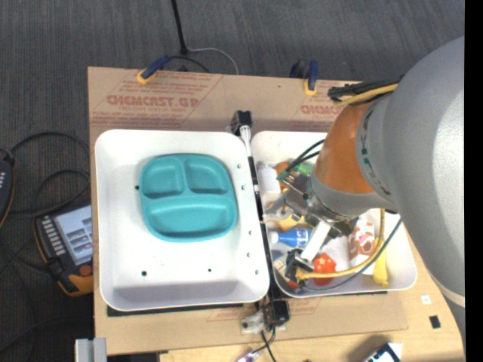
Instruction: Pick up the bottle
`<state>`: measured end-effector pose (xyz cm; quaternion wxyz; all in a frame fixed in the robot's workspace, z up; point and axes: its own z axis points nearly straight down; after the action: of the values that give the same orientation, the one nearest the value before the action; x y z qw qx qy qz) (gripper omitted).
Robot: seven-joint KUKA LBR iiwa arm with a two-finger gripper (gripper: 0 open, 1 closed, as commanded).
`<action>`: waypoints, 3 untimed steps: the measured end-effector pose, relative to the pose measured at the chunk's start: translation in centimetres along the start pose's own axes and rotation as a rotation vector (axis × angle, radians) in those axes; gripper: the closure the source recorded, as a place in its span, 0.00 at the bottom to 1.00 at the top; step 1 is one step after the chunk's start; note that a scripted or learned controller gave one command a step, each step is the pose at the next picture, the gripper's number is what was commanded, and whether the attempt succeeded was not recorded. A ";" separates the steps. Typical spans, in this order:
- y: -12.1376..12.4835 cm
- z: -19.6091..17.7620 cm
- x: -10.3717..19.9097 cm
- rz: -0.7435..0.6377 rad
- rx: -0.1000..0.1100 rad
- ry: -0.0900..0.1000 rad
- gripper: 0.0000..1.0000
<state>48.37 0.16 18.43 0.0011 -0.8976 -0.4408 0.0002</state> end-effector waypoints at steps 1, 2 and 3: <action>0.0 -0.9 -0.2 0.001 0.002 -0.005 1.00; -2.7 0.1 3.3 -0.051 0.001 -0.003 1.00; -6.3 -4.9 8.0 -0.305 0.000 -0.003 1.00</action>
<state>48.31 10.36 23.31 0.0006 -0.8201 -0.5722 0.0013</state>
